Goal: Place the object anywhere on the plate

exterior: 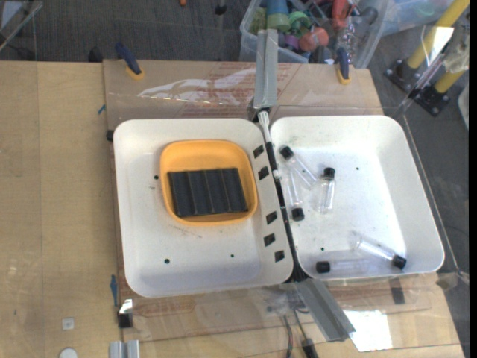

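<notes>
Two shallow white bins sat side by side on a wooden bench [52, 200]. The left bin [141, 259] held an orange plate [173, 157] near its middle, and a black ribbed slab [207, 191] lay on the plate, covering most of its floor. The right bin [387, 162] held five clear tubes with black caps, all well apart from the plate. Three lay near the shared edge of the bins: one upper tube [298, 171], one middle tube [326, 191] and one lower tube [294, 197]. Two more lay along the near wall, a long tube [344, 263] and a slanted tube [376, 250]. A raised divider [272, 200] with small black tabs stood between tubes and plate. Behind the bins stood a clear box of coloured toys [320, 13].
</notes>
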Motion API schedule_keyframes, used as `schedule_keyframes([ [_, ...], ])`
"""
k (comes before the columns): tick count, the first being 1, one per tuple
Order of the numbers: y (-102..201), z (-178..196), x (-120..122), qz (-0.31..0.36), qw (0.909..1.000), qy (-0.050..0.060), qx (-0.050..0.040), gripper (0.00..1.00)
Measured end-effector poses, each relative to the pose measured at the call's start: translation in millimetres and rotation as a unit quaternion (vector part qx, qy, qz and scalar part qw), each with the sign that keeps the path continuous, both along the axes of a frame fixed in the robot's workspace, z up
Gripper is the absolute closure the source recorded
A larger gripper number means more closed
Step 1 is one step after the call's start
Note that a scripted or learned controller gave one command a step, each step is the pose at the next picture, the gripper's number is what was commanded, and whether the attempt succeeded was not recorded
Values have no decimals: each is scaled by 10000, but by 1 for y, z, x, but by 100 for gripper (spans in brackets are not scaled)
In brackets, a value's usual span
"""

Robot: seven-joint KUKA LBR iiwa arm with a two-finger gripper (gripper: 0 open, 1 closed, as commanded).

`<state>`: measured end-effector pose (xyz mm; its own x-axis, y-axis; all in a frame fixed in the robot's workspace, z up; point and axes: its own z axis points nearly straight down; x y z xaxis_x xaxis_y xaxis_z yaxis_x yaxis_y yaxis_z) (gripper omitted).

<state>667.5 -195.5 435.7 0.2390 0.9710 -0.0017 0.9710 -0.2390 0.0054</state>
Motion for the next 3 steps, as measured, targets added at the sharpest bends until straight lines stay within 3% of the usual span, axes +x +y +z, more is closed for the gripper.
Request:
schedule_keyframes([
  [2, -18, 0, 1, 1608, 9870, 0, -9, 100],
  [3, -27, 0, 0, 3539, 9353, 1, -16, 100],
])
